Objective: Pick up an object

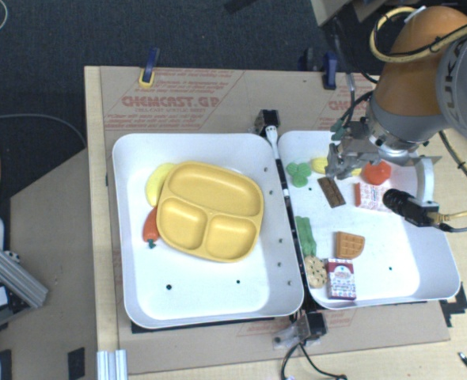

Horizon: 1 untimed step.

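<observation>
The arm (419, 62), grey with its orange band, reaches in from the right and hangs over the far part of the right bin (423, 279), with the gripper (346, 163) low among the small items there. How the gripper stands, spread or pressed together, cannot be told from this slanted view, and no item can be seen caught in it. Just beside the gripper lie a brown bar (331, 191), a green piece (299, 172) and a small yellow piece (320, 165), with a red-orange round item (377, 172) and a red-and-white packet (370, 195) just to its right. Nearer the front of the same bin sit a waffle-like square (349, 245), a red-and-white carton (341, 280), a round cracker (316, 271) and a long green item (305, 234) lying along the bin's left wall. The left bin (210, 295) holds a yellow divided tray (210, 210), turned at a slant, with a yellow banana-like piece (157, 180) showing at its left edge and a red-orange pepper-like piece (151, 226) beside it. Both bins rest side by side on the surface (178, 97), which bears red printed lettering.
</observation>
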Tool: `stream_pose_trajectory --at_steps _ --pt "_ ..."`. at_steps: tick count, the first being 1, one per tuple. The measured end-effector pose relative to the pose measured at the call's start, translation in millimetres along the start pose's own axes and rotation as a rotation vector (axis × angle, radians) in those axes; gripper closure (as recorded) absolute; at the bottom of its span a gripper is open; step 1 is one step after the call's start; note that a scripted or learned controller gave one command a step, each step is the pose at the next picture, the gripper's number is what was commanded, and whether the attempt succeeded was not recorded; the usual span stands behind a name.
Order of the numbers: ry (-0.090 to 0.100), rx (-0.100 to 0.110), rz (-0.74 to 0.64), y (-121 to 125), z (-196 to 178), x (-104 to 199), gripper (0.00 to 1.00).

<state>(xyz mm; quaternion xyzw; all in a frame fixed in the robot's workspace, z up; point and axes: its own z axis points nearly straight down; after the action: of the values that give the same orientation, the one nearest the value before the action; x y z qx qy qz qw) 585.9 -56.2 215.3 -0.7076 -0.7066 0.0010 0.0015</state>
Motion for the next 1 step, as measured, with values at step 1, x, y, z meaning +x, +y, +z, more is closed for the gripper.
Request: stream_pose_trajectory --at_steps 1 --pt "-0.001 -0.007 -0.002 5.1 -20.7 0.9 1.0"
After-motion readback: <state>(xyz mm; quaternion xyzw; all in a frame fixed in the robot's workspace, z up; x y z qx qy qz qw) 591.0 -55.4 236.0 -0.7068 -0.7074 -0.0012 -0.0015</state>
